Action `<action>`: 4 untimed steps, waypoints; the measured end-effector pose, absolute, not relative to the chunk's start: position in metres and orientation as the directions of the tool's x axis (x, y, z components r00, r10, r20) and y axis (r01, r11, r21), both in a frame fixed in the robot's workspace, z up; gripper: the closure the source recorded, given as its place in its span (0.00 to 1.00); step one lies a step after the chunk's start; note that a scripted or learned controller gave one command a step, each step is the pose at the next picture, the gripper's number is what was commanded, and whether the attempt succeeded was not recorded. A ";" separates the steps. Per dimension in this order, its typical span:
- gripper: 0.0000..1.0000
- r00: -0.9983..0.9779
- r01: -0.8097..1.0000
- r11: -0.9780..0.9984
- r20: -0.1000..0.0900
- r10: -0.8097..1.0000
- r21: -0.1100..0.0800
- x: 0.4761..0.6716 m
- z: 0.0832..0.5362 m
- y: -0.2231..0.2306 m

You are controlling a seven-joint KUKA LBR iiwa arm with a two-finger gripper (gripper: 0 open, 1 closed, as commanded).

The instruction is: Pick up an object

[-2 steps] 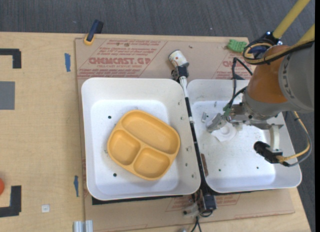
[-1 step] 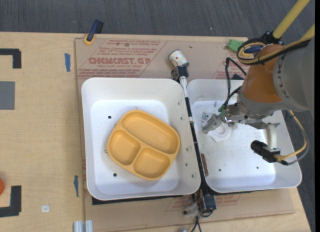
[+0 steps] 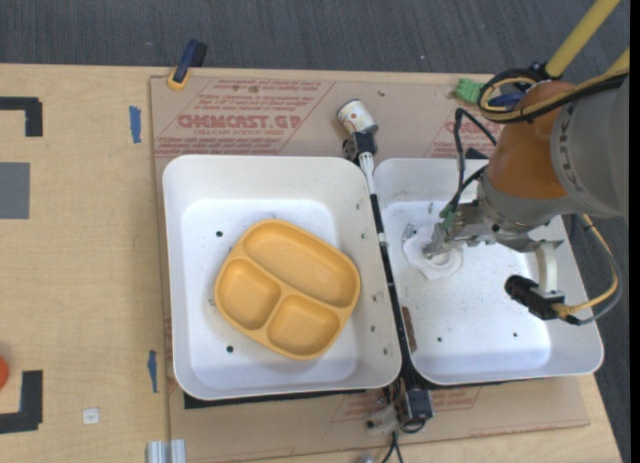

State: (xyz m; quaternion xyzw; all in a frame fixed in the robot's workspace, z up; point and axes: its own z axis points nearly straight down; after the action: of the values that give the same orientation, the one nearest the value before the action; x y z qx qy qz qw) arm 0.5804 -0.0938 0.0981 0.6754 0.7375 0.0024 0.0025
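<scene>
Gripper (image 3: 437, 243) low in the right bin (image 3: 520, 351), toward its 10 o'clock corner, tips down at a small pale object (image 3: 438, 261) on the bin floor; cannot tell the gripper's state, since the wrist and the orange band above it cover the view from 2 o'clock. Pale object partly hidden under the tips, white on white, shape hard to make out, possibly a ring or lid. Black cable connector (image 3: 530, 296) hanging off the arm at 4 o'clock of the gripper, above the bin floor.

Two white bins side by side. Left bin (image 3: 190, 281) holding one yellow divided plate (image 3: 288, 289), three compartments, lying flat and turned at a slant, well apart from the gripper at its 9 o'clock.

Cardboard sheet (image 3: 250, 116) under the bins printed in red, reading roughly "CHEMCAST. G P" in large letters; smaller lines above it too faint to read. Second patch of red print at 12 o'clock of the right bin, cut off by the arm.

One yellow rod (image 3: 590, 16) crossing the 1 o'clock corner, cut off by the frame. One green connector block (image 3: 468, 90) beside the arm's cables.
</scene>
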 end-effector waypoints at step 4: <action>0.00 -0.033 0.999 0.033 0.000 0.999 0.001 0.600 0.093 -0.096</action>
State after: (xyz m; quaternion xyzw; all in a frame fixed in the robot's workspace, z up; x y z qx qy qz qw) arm 0.5998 -0.0960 0.0927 0.6955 0.7185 0.0004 0.0005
